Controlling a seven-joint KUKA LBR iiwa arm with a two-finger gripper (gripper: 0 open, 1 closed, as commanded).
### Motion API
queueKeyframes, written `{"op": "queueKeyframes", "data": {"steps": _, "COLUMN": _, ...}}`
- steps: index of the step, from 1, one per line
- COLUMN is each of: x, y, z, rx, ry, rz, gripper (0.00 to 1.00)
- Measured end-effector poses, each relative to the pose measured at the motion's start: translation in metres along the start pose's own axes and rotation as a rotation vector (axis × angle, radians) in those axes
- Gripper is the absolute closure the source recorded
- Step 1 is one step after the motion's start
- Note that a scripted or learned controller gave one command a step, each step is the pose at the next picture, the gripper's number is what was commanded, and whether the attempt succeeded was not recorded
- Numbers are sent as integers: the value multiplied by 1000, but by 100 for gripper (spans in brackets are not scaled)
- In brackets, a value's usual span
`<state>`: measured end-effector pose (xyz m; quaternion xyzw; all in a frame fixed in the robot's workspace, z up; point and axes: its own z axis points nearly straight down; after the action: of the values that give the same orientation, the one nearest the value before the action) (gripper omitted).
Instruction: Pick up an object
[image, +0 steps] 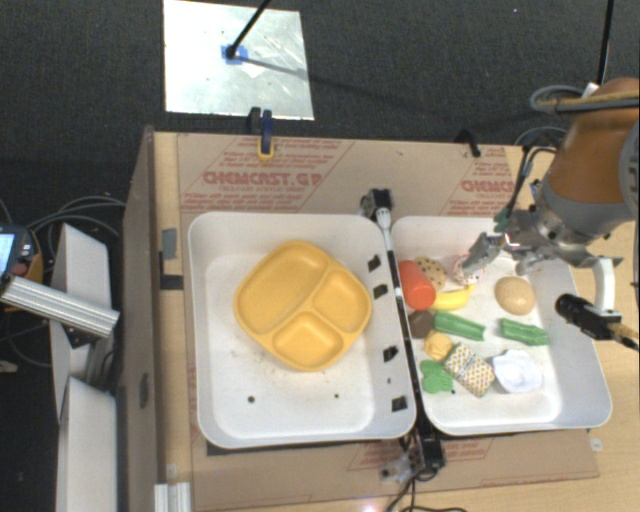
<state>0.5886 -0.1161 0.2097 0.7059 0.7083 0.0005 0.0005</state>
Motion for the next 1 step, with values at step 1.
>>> {"op": "queueKeyframes", "data": {"steps": 1, "x": 5, "y": -48, "z": 54, "rx": 7, "ry": 2, "rz": 3, "gripper": 0}}
